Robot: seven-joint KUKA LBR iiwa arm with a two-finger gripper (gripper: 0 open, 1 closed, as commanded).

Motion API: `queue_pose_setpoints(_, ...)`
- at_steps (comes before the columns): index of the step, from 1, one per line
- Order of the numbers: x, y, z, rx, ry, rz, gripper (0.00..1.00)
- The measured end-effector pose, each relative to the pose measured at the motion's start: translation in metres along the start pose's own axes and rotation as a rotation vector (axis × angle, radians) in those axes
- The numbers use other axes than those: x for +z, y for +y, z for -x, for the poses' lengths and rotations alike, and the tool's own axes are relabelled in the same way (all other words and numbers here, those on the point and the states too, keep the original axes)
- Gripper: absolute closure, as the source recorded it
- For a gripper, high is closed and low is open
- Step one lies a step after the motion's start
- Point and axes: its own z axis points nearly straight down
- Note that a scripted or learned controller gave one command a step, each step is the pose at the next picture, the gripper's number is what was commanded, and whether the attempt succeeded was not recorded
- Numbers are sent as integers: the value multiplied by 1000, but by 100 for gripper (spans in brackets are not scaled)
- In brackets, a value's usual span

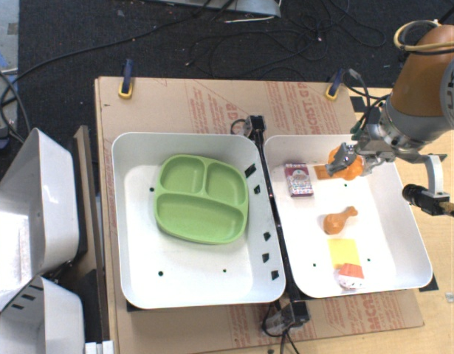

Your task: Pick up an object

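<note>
The gripper [343, 161] pinches an orange object [350, 167] above the right bin [404, 220].

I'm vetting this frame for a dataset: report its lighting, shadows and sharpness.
Camera view: even, soft lighting; faint shadows beside the green tray and orange drumstick toy; white bins bright, not blown out; the gripper area looks slightly soft, the rest fairly sharp.

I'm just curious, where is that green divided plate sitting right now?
The green divided plate lies in the left white bin, left of the small purple box in the neighbouring bin.
</note>
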Motion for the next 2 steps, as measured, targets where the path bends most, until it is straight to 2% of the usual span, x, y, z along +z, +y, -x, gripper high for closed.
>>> queue_pose_setpoints(2,-13,-9,-117,-2,0,1,100)
